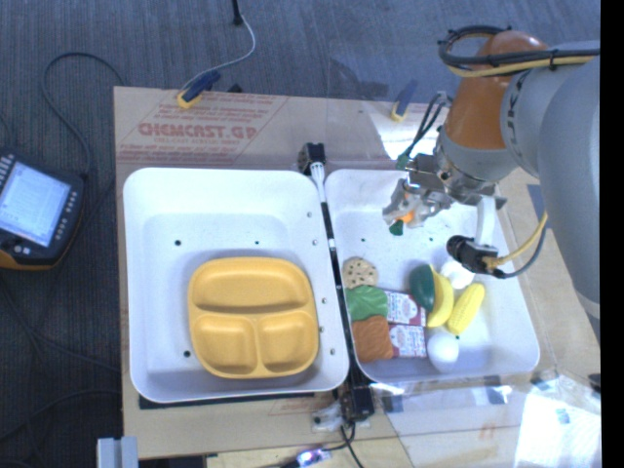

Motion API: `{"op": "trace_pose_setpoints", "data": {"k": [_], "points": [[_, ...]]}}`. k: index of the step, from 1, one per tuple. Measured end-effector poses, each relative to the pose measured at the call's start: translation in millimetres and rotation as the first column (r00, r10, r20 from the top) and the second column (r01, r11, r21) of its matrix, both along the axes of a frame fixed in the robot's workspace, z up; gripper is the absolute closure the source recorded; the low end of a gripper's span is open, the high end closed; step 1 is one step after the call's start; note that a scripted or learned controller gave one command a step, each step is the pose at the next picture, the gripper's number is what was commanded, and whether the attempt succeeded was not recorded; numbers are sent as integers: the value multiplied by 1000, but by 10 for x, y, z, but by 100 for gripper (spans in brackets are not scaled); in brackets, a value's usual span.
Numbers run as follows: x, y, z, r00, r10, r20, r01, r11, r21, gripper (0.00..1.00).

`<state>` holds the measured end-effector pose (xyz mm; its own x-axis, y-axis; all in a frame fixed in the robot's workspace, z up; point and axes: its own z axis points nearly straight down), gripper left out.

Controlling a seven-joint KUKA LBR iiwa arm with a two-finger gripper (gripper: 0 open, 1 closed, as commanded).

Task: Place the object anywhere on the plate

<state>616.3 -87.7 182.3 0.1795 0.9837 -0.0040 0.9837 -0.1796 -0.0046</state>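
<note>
A yellow plate (pixel 253 315) with three compartments lies in the left white bin (pixel 156 222), and nothing rests on it. My gripper (pixel 405 213) hangs over the back of the right bin (pixel 517 330), beside the divider between the bins. It is shut on a small orange and green toy carrot (pixel 399 224), which sticks out below the fingertips, just above the bin floor. The plate is well to the left of the gripper and nearer the front.
The right bin's front half holds several toy foods: a cookie (pixel 359 269), a green leafy piece (pixel 366 300), a red and white packet (pixel 402 310), a banana (pixel 441 300), corn (pixel 466 307) and a white egg (pixel 444 349). A tablet (pixel 29 208) lies off the bench at left.
</note>
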Motion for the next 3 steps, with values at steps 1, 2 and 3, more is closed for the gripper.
{"op": "trace_pose_setpoints", "data": {"k": [1,2,3], "points": [[480,297,1008,1000,-3,11,3,1000,-1,100],[462,283,958,1000,-5,1,5,1000,-2,0],[-113,298,-47,998,-58,-11,58,998,0,0]]}}
